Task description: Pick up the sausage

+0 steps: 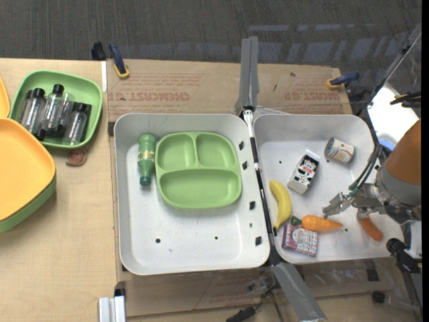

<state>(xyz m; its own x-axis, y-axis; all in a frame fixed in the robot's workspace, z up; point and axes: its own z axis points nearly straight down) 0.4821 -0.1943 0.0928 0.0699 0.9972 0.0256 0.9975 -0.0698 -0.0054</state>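
The sausage (371, 229), a small reddish-orange piece, lies near the right wall of the right bin (355, 129), just below the gripper (345, 203). The gripper hangs low over the bin floor with a thin finger reaching left; whether it is spread or pressed together cannot be told. Just left of it lies a carrot (322, 223), beside a banana (281, 203) and a small pink packet (299, 240). Farther up sit a white carton (303, 172) and a small can (340, 151). The left bin (194, 250) holds a green divided plate (198, 170) and a green bottle (145, 158).
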